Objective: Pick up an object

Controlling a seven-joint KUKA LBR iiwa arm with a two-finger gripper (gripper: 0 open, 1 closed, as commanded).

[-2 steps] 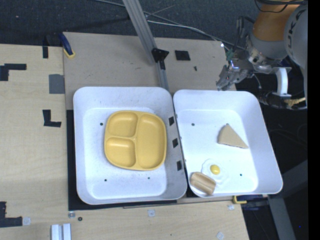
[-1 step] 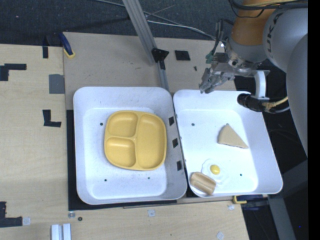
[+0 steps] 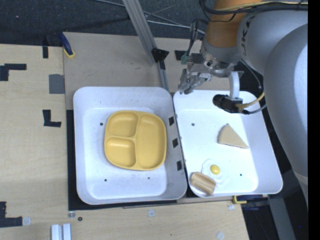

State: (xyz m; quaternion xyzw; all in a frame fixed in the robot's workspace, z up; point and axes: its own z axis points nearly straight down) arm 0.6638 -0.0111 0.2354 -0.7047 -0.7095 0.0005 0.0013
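A tan wedge like a slice of bread [image 3: 231, 136] lies in the right bin [image 3: 250, 184], toward its right side. A fried egg [image 3: 214, 170] and a small hot dog bun [image 3: 203, 183] lie at that bin's front left corner. My gripper [image 3: 188, 83] hangs over the back left corner of the right bin, well behind and left of the wedge, under the orange band. Nothing shows between its fingers. A yellow divided plate [image 3: 135, 139] rests in the middle of the left bin [image 3: 90, 184].
A slanted metal pole [image 3: 145, 29] runs down to the gap between the bins at the back. The arm's grey body fills the right side over the right bin's edge. Black tape marks and a blue-yellow clamp [image 3: 67, 46] sit on the wooden bench to the left.
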